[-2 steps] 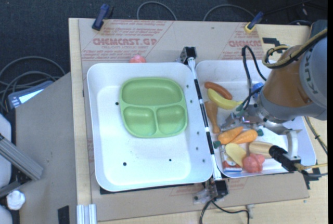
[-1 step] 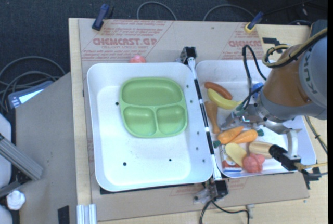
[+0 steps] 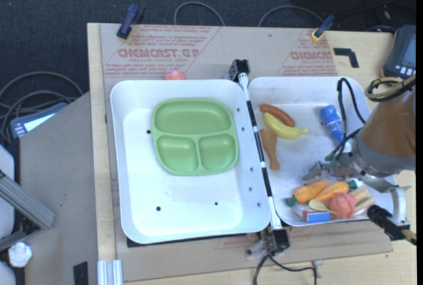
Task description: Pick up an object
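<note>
tool (image 3: 328,168) low over carrot (image 3: 309,192), right bin (image 3: 297,88)

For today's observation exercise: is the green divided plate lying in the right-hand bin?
No, the green divided plate lies in the left bin, apart from the toy food.

Two white bins: the left bin (image 3: 132,164) and the right bin (image 3: 297,88). The left bin contains one green divided plate (image 3: 195,135). The right bin contains one banana (image 3: 283,127), one blue bottle (image 3: 331,120) and one carrot (image 3: 309,191).
</note>
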Available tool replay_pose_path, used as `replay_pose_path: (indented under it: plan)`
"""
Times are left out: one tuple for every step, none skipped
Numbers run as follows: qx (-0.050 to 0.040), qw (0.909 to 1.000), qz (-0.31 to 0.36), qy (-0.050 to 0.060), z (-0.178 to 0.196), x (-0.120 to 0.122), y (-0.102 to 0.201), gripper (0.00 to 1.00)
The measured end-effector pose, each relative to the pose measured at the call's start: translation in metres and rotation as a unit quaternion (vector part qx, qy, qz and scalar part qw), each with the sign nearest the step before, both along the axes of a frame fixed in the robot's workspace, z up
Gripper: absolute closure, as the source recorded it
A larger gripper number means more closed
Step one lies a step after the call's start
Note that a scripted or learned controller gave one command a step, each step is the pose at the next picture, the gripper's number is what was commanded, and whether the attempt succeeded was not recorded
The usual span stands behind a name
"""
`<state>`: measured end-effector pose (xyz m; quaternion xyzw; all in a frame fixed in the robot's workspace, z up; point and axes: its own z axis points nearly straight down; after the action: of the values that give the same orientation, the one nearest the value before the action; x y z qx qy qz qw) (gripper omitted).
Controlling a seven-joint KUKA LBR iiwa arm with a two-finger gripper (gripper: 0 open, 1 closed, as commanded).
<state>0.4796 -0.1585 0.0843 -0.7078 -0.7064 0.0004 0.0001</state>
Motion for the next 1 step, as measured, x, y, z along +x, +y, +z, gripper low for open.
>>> replay_pose_path:
  plan:
    - [-0.0006, 1.0000, 0.001, -0.002, 0.0547, 0.0799, -0.0470, 0.00]
